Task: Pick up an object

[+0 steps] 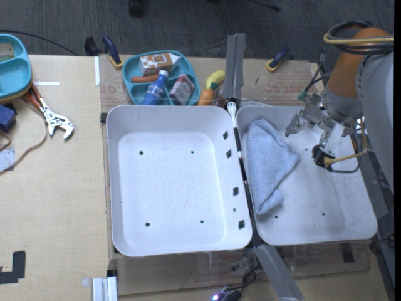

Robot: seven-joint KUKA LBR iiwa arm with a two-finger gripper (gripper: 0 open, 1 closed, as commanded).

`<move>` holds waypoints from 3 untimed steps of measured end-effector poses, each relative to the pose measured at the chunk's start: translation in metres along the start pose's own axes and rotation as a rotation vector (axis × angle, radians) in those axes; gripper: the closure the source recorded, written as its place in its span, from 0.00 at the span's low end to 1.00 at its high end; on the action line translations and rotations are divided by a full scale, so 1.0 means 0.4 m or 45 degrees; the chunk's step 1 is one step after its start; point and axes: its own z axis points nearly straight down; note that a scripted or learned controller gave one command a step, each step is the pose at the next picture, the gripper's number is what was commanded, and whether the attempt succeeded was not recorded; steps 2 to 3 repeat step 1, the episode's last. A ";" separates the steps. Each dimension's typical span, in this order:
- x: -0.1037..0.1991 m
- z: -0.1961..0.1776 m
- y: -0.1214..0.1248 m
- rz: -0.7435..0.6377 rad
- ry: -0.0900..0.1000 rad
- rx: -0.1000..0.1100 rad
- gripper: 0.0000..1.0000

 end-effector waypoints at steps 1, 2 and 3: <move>-0.012 0.062 0.067 -0.093 0.001 -0.004 0.00; -0.012 0.062 0.067 -0.093 0.001 -0.004 0.00; -0.012 0.062 0.067 -0.093 0.001 -0.004 0.00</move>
